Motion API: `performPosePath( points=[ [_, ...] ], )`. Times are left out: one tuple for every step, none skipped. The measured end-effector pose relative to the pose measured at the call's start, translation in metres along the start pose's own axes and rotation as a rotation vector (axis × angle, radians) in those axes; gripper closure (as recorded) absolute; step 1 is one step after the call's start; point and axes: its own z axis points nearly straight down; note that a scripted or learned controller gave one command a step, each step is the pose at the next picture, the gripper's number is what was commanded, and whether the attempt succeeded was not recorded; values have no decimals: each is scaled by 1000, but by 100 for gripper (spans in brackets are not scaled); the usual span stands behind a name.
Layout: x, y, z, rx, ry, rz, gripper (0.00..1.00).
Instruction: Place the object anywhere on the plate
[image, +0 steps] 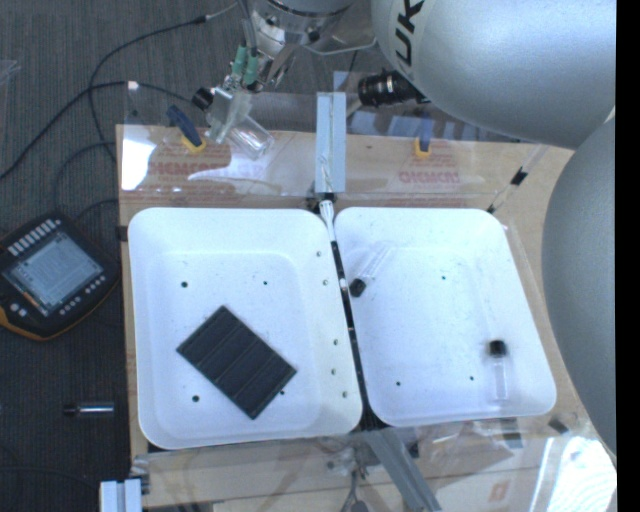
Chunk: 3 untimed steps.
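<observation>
A dark ribbed rectangular plate (237, 361) lies flat and turned at an angle in the front half of the left bin (160, 235). In the right bin (450, 225) a small clear tube with a black cap (497, 368) lies near the front right corner. A second clear tube (366, 268) with a black end rests against that bin's left wall. My gripper (243, 85) hangs beyond the far edge of the left bin, over the bench's back strip. A clear glassy shape (243, 130) shows at its tip; whether it is held is unclear.
A teach pendant (50, 275) lies on the floor left of the bench. A metal post (330, 140) stands at the back between the bins. A blue clamp (184, 124) and a yellow clip (424, 148) sit on the back strip. The arm's grey body (500, 60) fills the upper right.
</observation>
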Motion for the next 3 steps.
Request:
performPosePath(
  points=[
    [-1, 1, -9, 0, -4, 1, 100],
    [-1, 1, -19, 0, -9, 2, 100],
    [-2, 2, -28, 0, -13, 4, 100]
  ],
)
